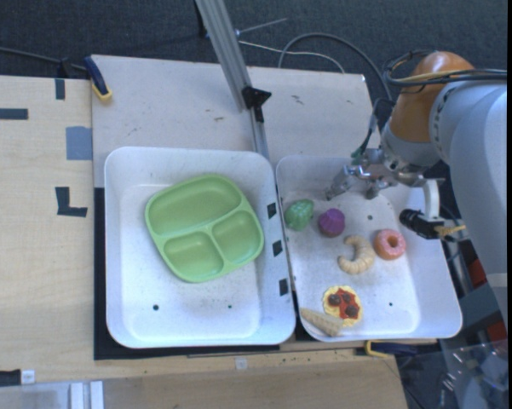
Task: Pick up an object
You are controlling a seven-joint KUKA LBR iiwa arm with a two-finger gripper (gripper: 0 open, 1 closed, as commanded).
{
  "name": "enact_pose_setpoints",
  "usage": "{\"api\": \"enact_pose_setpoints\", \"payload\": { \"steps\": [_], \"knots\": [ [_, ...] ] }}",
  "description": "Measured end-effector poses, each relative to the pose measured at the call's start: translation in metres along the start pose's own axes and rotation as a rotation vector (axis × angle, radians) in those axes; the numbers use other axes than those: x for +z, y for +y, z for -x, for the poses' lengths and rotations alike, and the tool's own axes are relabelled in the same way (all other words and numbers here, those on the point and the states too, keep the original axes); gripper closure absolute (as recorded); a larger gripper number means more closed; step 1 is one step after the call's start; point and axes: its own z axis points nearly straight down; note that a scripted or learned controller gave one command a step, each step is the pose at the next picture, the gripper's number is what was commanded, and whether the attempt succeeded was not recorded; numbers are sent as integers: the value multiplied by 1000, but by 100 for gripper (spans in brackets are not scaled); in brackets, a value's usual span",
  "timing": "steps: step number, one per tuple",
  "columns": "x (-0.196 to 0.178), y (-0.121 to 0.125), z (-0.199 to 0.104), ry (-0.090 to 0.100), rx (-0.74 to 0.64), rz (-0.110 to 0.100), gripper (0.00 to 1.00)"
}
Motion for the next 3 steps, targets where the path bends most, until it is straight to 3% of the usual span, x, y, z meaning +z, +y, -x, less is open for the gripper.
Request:
{"api": "enact_pose_setpoints", "payload": {
  "steps": [1, 2, 3],
  "knots": [
    [-11, 1, -1, -1, -1, 1, 100],
    [-66, 9, -4, 1, 1, 7, 100],
    [-114, 2, -4, 1, 2, 7, 100]
  ]
}}
